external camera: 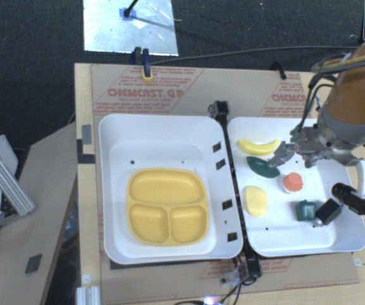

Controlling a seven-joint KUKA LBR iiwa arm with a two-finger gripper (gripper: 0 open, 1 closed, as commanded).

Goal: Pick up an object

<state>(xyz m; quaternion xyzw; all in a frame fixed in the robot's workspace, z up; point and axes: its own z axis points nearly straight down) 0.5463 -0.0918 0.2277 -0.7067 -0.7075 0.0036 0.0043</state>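
Over the right bin (353,237), near its far rim, the gripper (288,152) hangs just beside the yellow banana (258,147), above the dark green piece (262,167); whether its fingers are spread, cannot tell; red-orange object (292,182), pale yellow piece (255,201) and teal block (306,210) lie apart, open floor between; left bin (115,170) holds a yellow divided tray (167,206); arm cut off at right edge.

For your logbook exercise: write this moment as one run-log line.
arm: over right bin | gripper: above dark green piece, near banana | left bin: yellow tray | pick: not seen
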